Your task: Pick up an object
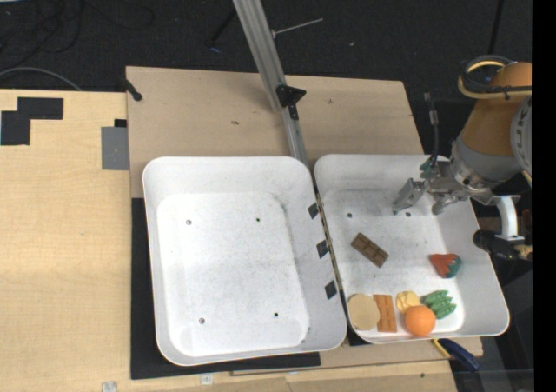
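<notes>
Camera view showed the task barely begun: the gripper [423, 197] hung over the upper part of the right bin [365, 175] with its fingers spread apart and nothing between them, so no object had yet been lifted. Every candidate still lay on the bin floor. A brown chocolate bar [369, 249] sat alone near the bin's centre, at about 7 o'clock from the gripper and well apart from it. A red strawberry-like piece [445, 264] rested near the right wall, at roughly 5 o'clock from the gripper. Along the bottom edge, at 6 o'clock, a row was packed close: a pale round slice [363, 312], a tan slab [385, 313] touching it, a yellow piece [407, 299], an orange ball [420, 321] and a green item [440, 302]. What remained, by my judgement, was the whole of the work: descend, close on something, and raise it.

For room, the chocolate bar looked the easiest target, with bare floor on all sides. The bottom cluster lay tight against the rim, leaving little space for fingers. The left bin [165, 182] sat at 9 o'clock, just beside the right one
</notes>
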Controlling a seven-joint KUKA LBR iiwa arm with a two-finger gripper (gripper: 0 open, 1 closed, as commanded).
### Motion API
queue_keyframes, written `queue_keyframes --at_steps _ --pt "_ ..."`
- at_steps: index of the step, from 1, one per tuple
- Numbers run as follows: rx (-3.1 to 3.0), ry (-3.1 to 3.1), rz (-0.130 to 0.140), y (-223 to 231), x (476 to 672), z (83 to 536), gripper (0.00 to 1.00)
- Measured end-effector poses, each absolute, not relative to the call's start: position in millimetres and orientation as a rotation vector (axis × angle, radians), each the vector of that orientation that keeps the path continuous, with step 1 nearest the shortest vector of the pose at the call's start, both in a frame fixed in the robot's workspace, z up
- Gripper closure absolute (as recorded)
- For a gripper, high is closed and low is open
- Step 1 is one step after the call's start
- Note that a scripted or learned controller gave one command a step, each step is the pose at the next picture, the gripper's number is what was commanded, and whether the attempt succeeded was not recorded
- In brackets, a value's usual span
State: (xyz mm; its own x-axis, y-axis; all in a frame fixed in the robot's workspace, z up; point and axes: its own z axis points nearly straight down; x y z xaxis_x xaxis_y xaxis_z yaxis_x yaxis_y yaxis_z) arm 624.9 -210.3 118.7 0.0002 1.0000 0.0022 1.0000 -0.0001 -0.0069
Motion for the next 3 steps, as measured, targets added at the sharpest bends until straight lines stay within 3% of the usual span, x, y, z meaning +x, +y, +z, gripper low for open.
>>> queue_keyframes --at_steps 1,3 --pt "-2.221 -2.219 0.002 -211.2 626.2 131.7 1.0" --pt "-2.222 -2.228 -0.005 -202.2 631.9 239.4 1.0"
